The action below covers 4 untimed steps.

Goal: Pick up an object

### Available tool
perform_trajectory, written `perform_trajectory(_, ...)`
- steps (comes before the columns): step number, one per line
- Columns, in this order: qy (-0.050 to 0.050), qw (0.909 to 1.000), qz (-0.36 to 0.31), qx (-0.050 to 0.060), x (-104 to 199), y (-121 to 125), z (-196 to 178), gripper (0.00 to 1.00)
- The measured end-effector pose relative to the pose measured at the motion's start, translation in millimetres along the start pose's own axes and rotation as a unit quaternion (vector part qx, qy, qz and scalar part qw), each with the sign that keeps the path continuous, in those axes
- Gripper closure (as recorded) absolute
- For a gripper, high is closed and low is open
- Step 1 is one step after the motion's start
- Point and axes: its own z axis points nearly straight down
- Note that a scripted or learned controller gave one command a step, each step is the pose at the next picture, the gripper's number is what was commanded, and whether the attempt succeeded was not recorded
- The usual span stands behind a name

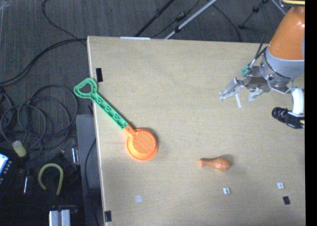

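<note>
Your counter (198, 71) looks like pale, matt board with a smooth, even face and a faint wood tone. On it you have a strainer (141, 144) that reads as plastic: an orange head with a fine mesh texture and a green, ribbed handle (106, 107), slightly glossy. The small orange piece (217, 163) nearby looks smooth and soft-sheened, plastic or rubber; you cannot tell which. Your gripper (237, 93) appears to be bare, pale metal with a dull shine, under a glossy orange band (292, 31) and a grey, satin shell. The floor (44, 22) beside the counter looks like dark, rough carpet, crossed by matt black cables (34, 116).
</note>
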Motion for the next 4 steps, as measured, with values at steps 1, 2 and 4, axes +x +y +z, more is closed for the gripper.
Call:
perform_trajectory(1,-0.002,0.9989,-0.048,0.0,-18.7,56.3,113.1,0.0)
perform_trajectory(2,-0.003,0.9971,-0.076,-0.001,-32.3,78.8,117.1,0.0)
perform_trajectory(4,0.0,0.9891,-0.148,-0.001,35.3,78.9,148.8,0.0)
